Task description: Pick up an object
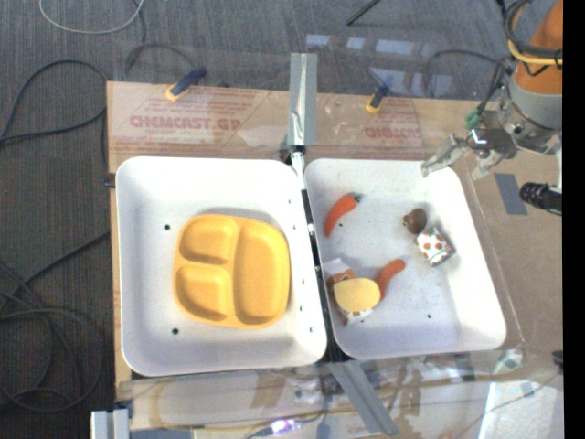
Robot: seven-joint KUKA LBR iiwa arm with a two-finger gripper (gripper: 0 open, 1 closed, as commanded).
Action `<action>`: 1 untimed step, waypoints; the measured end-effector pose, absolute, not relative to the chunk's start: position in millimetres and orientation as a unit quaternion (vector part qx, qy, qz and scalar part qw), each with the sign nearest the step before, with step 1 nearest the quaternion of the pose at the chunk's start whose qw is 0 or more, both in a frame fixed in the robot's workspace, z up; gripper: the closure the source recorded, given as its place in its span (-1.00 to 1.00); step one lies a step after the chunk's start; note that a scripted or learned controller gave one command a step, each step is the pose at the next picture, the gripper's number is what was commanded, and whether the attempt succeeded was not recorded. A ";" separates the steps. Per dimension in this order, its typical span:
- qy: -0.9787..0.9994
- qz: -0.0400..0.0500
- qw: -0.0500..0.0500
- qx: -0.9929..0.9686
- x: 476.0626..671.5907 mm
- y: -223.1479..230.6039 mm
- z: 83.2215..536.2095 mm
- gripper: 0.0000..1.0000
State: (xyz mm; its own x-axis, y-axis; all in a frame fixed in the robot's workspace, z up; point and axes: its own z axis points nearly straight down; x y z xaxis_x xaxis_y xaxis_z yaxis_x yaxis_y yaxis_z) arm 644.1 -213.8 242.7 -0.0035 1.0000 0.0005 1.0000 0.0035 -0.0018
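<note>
Hovering at two o'clock over the right shallow white bin's (475,245) rim: two-finger gripper (448,158), spread wide, gripping nothing, presumably poised for descent. Candidate orange plastic carrot (340,210) lying at eleven o'clock inside. Yellow divided tray (233,268) at nine o'clock. Around: grey carpet (228,16), loose cables.

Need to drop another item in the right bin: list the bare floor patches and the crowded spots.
Right bin: bare floor between the carrot and the brown piece, and along the near wall right of the yellow toy. Crowded: the near-left corner around the yellow toy and second carrot, and the brown piece with the patterned cup.
</note>
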 end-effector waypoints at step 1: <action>-0.677 0.001 0.001 -0.736 617.4 -152.3 95.4 -1.00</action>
State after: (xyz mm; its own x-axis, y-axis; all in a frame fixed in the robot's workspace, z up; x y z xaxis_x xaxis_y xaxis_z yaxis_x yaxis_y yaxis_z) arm 617.4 -152.3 95.4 0.0830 0.9965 -0.0001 0.9965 -0.0830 -0.0016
